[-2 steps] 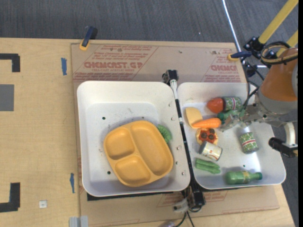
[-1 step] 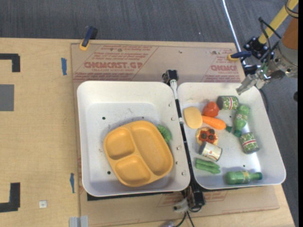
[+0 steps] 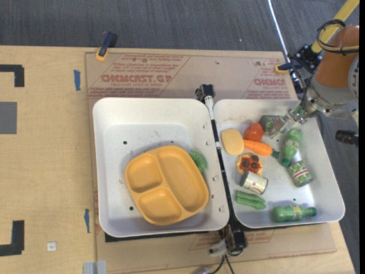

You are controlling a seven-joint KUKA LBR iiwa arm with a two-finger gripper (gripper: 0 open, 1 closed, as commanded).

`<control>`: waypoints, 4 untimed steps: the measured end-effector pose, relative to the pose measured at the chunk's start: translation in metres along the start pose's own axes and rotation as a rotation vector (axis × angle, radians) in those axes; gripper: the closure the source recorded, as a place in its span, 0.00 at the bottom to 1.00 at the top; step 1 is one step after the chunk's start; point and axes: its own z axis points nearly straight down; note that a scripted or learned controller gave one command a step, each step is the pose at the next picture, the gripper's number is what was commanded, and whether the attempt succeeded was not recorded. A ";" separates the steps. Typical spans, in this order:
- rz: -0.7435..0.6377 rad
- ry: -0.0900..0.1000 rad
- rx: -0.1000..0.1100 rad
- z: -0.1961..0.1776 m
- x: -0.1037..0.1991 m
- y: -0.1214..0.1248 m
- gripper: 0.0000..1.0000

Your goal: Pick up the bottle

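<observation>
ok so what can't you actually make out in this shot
- Gripper: in the camera view too small and blurred to tell open from shut, or whether it touches anything.
- Green item beside the yellow divided plastic plate in the left white bin: the plate hides most of it.
- Green plastic bottle lying in the right white bin: label too small to read.

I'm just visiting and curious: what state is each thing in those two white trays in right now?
Green bottle: lying on its side in the right bin.
Yellow divided plate: flat in the left bin.
Small can: tipped on its side.
Carrot: lying flat.
Tool: low over the right bin's far end, not on the bottle.
</observation>
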 end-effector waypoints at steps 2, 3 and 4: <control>0.187 -0.035 -0.019 -0.004 0.030 -0.007 1.00; 0.001 -0.022 -0.025 0.006 0.030 -0.059 1.00; 0.410 -0.025 -0.022 -0.096 0.062 -0.033 1.00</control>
